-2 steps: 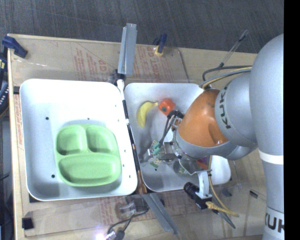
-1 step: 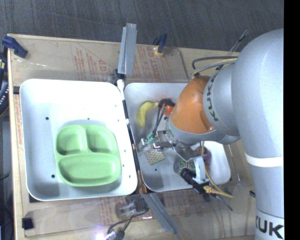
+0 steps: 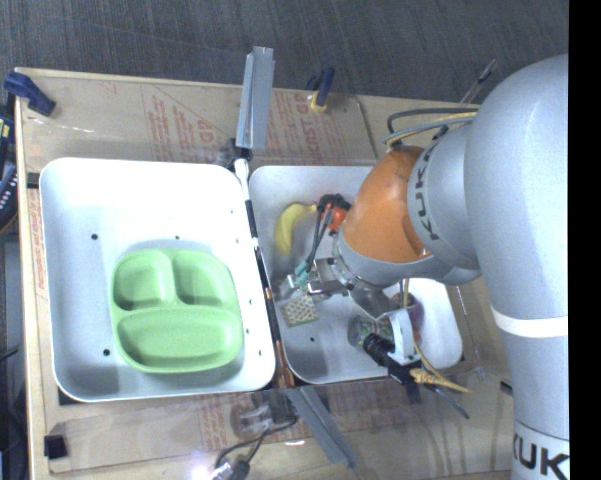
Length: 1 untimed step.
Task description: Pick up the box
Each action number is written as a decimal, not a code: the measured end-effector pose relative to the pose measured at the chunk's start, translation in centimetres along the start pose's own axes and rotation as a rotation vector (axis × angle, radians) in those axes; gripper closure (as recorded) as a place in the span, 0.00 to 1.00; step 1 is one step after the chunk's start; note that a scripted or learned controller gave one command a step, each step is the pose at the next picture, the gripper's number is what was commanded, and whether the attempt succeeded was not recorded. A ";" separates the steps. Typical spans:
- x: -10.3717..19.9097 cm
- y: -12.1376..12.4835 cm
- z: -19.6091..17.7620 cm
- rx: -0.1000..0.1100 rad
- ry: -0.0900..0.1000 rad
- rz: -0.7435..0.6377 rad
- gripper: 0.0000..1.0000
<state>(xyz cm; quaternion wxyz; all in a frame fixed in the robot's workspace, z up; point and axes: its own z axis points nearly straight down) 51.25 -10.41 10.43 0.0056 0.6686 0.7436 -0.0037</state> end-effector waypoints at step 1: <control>3.6 -3.1 -12.7 0.003 0.014 -0.041 1.00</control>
